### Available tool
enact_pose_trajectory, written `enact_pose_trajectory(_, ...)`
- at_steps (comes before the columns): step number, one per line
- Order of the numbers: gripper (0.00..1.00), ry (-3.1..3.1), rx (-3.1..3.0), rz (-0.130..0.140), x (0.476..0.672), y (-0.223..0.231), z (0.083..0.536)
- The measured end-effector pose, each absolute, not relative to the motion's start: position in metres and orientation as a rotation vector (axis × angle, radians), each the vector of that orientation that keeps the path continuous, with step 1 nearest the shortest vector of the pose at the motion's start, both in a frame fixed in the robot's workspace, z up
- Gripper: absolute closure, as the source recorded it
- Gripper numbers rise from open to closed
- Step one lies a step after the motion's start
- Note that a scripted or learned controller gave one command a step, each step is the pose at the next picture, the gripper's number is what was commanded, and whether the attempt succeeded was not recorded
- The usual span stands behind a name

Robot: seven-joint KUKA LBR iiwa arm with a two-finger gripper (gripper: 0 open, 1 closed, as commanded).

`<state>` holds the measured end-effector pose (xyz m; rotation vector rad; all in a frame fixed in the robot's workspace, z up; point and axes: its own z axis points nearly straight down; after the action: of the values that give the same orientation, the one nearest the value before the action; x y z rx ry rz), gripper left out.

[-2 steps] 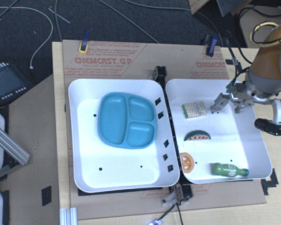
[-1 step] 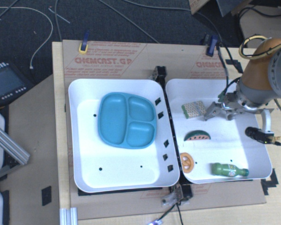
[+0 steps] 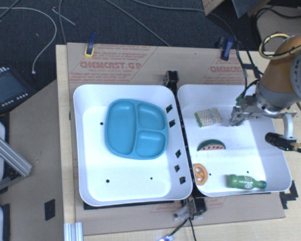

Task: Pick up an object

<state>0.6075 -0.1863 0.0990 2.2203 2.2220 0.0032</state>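
Hand [image 3: 237, 118] low over the right bin [image 3: 271, 179], near its far side, just right of the patterned block [image 3: 208, 117]; grip width impossible to tell. Left of the right bin: left bin [image 3: 90, 185] bearing a blue divided plate [image 3: 136, 128]. Within the right bin: pretzel [image 3: 200, 173] near corner, watermelon slice [image 3: 211, 145] mid-left, green bottle [image 3: 246, 182] lying along the near wall.
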Motion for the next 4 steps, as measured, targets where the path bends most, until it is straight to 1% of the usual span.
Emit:
enact_pose_trajectory(1,1.0,2.217,2.217,0.005,0.612,-0.194,0.147)
enact_pose_trajectory(2,1.0,2.216,2.217,0.005,0.606,-0.201,0.205)
enact_pose_trajectory(3,1.0,2.219,2.217,0.005,0.607,-0.201,0.241)
enact_pose_trajectory(4,1.0,2.229,2.217,0.002,0.604,-0.145,0.249)
